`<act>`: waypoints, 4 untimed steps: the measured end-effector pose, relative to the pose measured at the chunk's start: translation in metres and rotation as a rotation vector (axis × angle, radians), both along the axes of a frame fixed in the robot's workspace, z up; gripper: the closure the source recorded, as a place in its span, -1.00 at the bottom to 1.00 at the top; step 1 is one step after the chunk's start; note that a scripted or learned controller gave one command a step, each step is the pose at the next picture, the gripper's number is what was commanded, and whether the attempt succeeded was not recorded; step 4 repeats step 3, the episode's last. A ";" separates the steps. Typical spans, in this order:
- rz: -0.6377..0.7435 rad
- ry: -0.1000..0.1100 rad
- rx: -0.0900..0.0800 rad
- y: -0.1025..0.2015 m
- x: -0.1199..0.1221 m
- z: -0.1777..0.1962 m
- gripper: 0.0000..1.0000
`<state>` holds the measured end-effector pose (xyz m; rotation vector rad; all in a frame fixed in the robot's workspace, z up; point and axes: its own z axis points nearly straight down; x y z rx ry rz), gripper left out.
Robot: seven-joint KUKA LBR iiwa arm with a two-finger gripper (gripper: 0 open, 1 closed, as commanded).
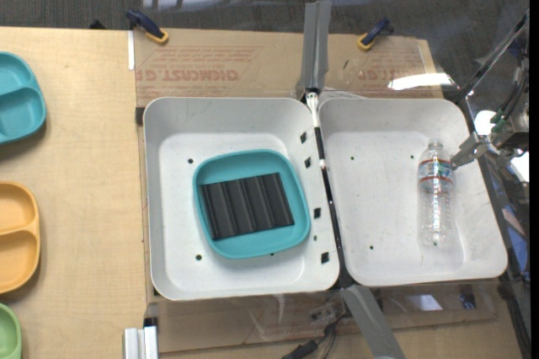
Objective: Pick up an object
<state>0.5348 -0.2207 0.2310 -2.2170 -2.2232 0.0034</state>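
Wooden bench (pixel 76 79), clear bottle (pixel 434 193) in right bin (pixel 370 256); jaws' state unclear

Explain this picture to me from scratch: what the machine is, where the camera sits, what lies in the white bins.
One camera, fixed above a bench, looks down at a slant. Two shallow white bins sit side by side. The left bin holds a teal tray with a dark ribbed inside. The right bin holds a clear plastic bottle, lying lengthwise along the bin's right side. The machine is a robot arm reaching in from the right; its gripper sits near the bottle's cap end. Whether it grips the bottle is too small to tell. On the bench to the left lie teal, orange and green plates, cut off by the picture's edge.
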 end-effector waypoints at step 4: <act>-0.160 -0.002 -0.001 0.061 0.053 -0.039 1.00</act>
